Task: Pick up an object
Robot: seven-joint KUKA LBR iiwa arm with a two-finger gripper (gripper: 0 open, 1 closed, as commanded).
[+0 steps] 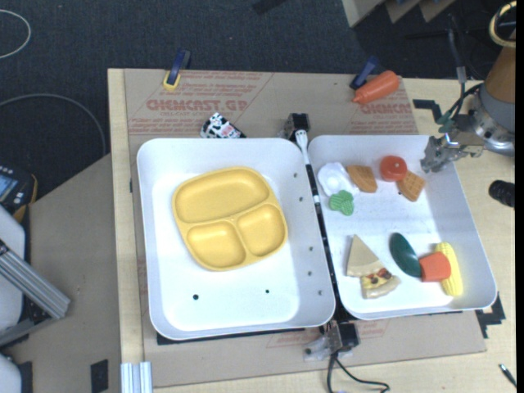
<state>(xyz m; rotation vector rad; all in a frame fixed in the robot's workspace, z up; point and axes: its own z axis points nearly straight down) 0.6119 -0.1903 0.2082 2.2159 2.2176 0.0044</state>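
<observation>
The right bin [467, 219] holds several toy foods: a white piece [332, 175], a green piece [342, 203], a tan bread piece [361, 178], a red tomato [393, 167], a brown waffle piece [411, 187], a pizza slice [366, 264], a dark green cucumber [403, 251], an orange-red block [435, 265] and a yellow corn cob [449, 267]. My gripper [438, 152] hangs over the bin's far right rim, just right of the tomato and waffle piece. Nothing shows between its fingers.
A yellow three-compartment plate [230, 216] lies in the left bin [155, 244]. An orange carrot toy [377, 87] and a black-and-white toy [219, 127] rest on the cardboard behind the bins. Clips sit at the back edge.
</observation>
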